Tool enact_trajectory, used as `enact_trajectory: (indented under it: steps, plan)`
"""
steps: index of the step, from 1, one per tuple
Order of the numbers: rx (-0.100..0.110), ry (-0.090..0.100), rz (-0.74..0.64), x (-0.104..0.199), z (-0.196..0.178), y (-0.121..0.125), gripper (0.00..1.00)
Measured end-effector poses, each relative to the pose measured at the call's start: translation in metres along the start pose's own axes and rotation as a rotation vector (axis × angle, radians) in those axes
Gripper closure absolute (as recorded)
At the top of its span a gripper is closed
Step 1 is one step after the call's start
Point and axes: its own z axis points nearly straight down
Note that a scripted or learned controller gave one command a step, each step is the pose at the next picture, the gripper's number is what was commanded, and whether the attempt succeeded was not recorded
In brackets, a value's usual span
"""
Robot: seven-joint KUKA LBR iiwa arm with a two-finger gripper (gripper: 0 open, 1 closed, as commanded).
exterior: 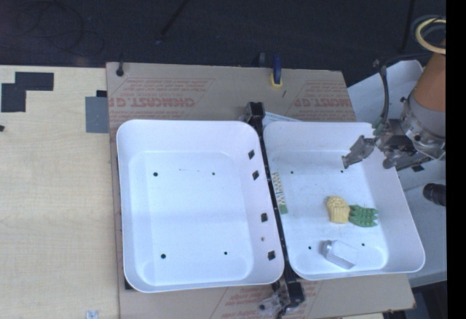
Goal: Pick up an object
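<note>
The right bin point(306, 143) holds a yellow toy point(337, 209) next to a green toy point(363, 216) that touches its right side. A small grey block point(336, 254) lies near that bin's front wall. My gripper point(377, 152) hangs over the right bin's far right part, above and behind the toys. Its two grey fingers point(356, 151) are spread apart with nothing between them. The arm enters from the right edge.
The left bin point(138, 143) stands beside the right one, joined by black clips along the divider point(263, 186). A printed label strip point(278, 191) lies at the right bin's left wall. Both bins rest on a cardboard sheet point(189, 95).
</note>
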Motion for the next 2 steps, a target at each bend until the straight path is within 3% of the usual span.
enact_trajectory:
  steps: [1,2]
  plan:
    - [0.008,0.003,0.000,0.016,0.036,-0.059,0.00]
    - [-0.003,-0.002,-0.003,0.017,0.150,-0.018,0.00]
